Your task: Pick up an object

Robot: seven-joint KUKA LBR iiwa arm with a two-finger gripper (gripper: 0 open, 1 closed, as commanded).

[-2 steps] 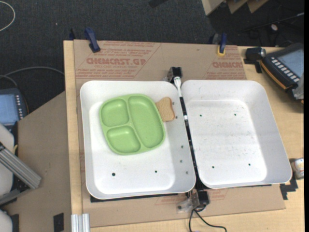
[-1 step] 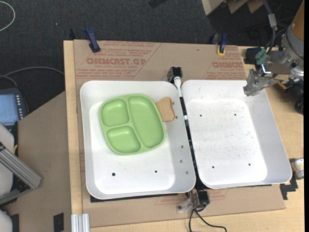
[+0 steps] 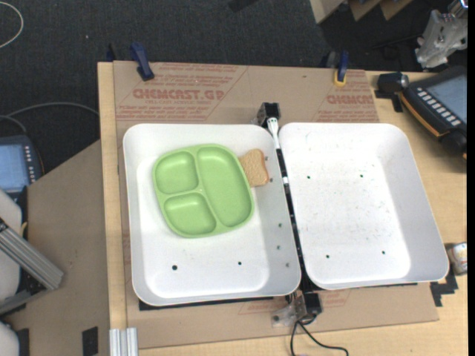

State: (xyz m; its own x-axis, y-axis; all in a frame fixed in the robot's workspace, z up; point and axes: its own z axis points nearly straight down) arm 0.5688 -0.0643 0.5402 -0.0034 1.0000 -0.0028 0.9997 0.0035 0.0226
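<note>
Left bin (image 3: 208, 265): green three-compartment plate (image 3: 202, 191), centre-left; tan cracker (image 3: 255, 167) touching its right rim. My jaw state: cannot tell.

Pale grey mechanism (image 3: 443, 34) at upper-right edge, possibly arm part; cannot tell.

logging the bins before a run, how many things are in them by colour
green: 1, the divided plate in the left bin
tan: 1, the cracker-like piece at the plate's right edge, same bin
total: 2
</note>
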